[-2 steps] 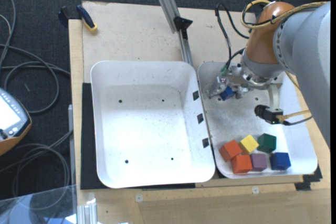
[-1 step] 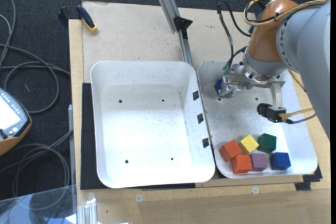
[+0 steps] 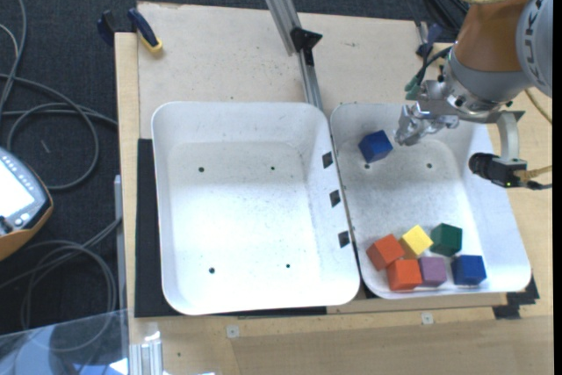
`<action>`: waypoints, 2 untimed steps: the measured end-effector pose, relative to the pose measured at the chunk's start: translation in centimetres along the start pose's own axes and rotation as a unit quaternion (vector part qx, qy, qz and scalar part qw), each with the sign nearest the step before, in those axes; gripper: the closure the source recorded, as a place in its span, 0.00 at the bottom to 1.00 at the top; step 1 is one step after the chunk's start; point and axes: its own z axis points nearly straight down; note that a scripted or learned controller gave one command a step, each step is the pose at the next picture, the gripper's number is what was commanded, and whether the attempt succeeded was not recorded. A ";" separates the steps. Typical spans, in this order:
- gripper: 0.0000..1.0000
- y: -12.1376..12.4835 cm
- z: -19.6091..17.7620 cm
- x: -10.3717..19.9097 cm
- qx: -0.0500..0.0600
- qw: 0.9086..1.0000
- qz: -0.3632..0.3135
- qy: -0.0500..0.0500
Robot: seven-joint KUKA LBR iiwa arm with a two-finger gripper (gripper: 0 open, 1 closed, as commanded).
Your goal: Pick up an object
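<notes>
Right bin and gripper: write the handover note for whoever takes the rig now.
Gripper: over the far end of the right bin, beside the lone blue cube; nothing seen held.
Near end of that bin: two orange cubes, yellow, green, purple and a second blue cube, clustered.
Done: no pick yet.
Left: grasp and lift one cube; the lone blue is closest.

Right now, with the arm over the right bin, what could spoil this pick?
1. The gripper sits beside the lone blue cube, not over it, so closing may only nudge it away.
2. That cube looks tilted, so it may slip.
3. The other blocks are packed together at the right bin's near edge, leaving little finger room.
</notes>
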 end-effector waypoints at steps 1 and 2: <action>0.00 -0.1 0.5 0.0 0.004 1.000 0.000 0.000; 0.00 1.7 7.4 0.7 0.008 1.000 -0.001 0.001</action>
